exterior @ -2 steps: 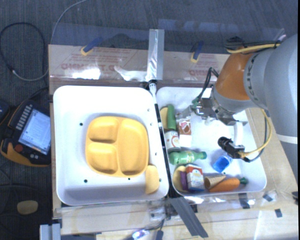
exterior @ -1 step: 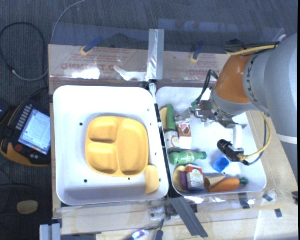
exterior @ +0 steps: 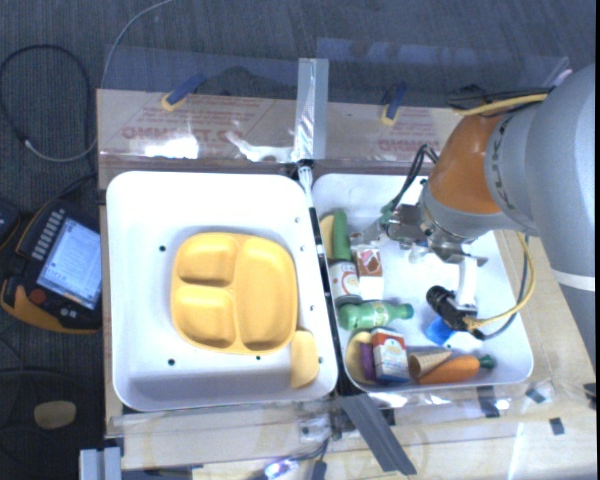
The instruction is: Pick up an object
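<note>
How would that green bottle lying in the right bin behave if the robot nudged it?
The green bottle lies on its side and looks round, so it would probably roll. It looks like smooth plastic, so likely light and slippery. Neighbours crowd it, so it might bump the small carton.

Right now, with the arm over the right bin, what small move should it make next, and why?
Probably lower straight down toward the green bottle. The gripper hangs above the right bin, where the items crowd the left side, and the bottle lies just below and left of it, fairly exposed.
</note>
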`<state>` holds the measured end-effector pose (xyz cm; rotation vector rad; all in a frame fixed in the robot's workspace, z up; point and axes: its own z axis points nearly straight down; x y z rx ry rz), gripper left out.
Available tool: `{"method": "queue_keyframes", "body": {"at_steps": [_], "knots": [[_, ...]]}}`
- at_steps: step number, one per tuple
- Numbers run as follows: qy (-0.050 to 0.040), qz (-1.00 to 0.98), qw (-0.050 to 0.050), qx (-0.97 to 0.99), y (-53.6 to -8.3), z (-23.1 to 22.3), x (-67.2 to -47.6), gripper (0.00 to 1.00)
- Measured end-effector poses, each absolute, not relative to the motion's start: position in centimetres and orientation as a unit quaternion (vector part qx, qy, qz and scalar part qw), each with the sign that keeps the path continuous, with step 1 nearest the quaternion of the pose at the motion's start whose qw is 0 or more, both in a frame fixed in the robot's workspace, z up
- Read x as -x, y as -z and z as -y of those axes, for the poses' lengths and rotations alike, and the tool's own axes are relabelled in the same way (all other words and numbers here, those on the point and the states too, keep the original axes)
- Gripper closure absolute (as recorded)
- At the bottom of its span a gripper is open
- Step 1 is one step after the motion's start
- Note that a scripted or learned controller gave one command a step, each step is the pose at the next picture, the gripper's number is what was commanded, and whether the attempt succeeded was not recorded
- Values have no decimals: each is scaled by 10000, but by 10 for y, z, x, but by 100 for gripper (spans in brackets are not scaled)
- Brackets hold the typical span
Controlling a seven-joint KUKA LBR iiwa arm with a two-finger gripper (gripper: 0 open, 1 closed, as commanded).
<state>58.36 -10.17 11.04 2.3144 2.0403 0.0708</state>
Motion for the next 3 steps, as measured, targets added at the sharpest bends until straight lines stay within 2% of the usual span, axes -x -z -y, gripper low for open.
{"method": "queue_keyframes", "body": {"at_steps": [1,2,3], "knots": [[-187,-6358,193,-7714,-109,101,-587,0],[19,-7145,-13,-6996,-197,71,-606,0],[20,-6829,-10,-7305,-96,101,-591,0]]}}
